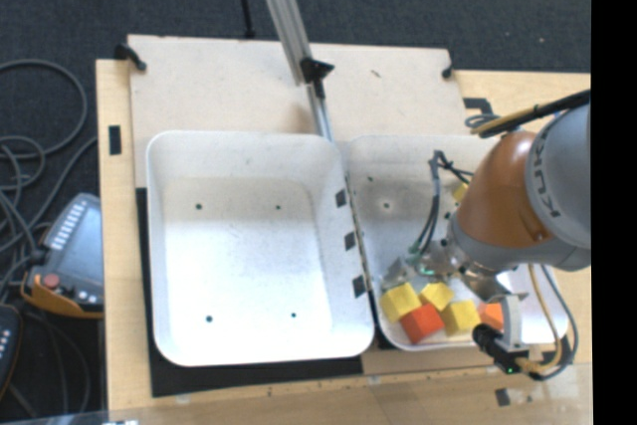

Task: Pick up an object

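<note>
Reaching in from the right edge of the bench (249, 90), the grey KUKA arm (562, 194) with its orange band (503, 199) is recorded over the right-hand white bin (383, 179), its wrist lowered above that bin's near half. The gripper (430, 266) is largely covered by the wrist, and whether it is released or clenched cannot be told; no object is seen between its parts. Listed in the near left corner of the right bin: a yellow block (400, 301), a second yellow block (437, 295), a third yellow block (461, 317) and an orange-red block (422, 323), clustered and touching one another just beside the gripper. The left-hand white bin (249, 244) is set alongside, its wall touching the right bin's. An aluminium post (279, 0) is noted rising from the bench's far edge.
</note>
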